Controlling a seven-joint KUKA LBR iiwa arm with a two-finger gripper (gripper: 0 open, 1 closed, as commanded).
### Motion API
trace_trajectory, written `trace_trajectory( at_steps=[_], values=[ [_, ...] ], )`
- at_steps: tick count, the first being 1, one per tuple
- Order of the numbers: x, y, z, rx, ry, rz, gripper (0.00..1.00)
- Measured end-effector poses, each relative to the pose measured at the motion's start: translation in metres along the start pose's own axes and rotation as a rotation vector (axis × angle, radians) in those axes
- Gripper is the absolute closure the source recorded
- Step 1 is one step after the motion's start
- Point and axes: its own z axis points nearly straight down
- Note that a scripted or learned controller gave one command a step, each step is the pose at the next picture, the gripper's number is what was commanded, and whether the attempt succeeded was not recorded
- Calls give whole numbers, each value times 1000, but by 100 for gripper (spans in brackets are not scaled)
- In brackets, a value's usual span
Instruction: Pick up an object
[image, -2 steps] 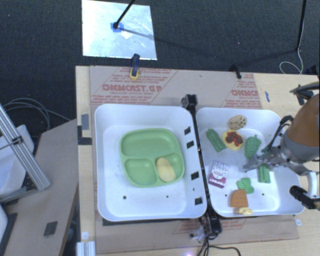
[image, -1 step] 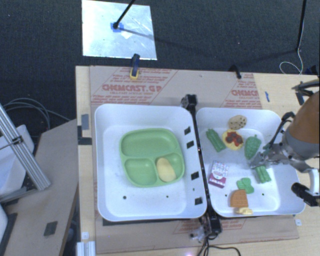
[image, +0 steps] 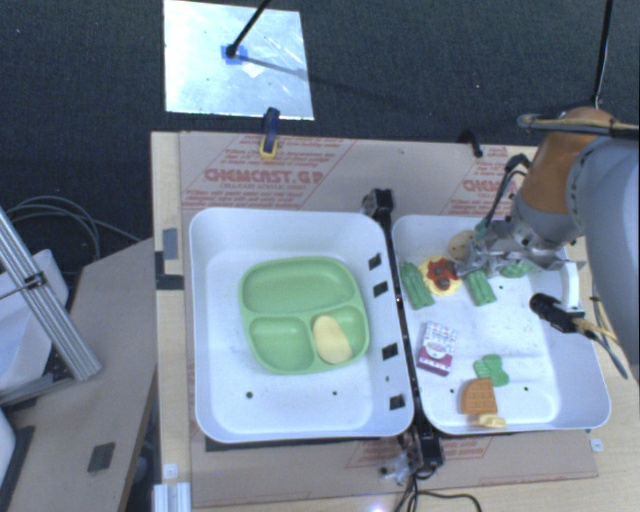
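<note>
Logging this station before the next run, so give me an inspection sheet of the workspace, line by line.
Surface: two white bins, left bin, right bin, on a board.
Job's things: green pieces, red-yellow toy, small packet, orange-green toy in the right bin.
Clutter: green divided tray holding a yellow piece, left bin.
Grippers: gripper low over the right bin's far side.
Cables: black cable at left.
Surroundings: dark floor, foil sheet.

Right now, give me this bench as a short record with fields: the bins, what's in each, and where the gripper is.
left bin: green divided plate, yellow piece in its lower right compartment
right bin: green pieces, red and yellow toy, small pink packet, orange carrot toy
gripper: low over the right bin's far end, by the red and yellow toy
held: nothing visible
</note>
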Motion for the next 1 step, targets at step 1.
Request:
trace_trajectory(
  at_steps=[1],
  values=[
    [58,-4,-127,-17,-3,0,100]
  ],
)
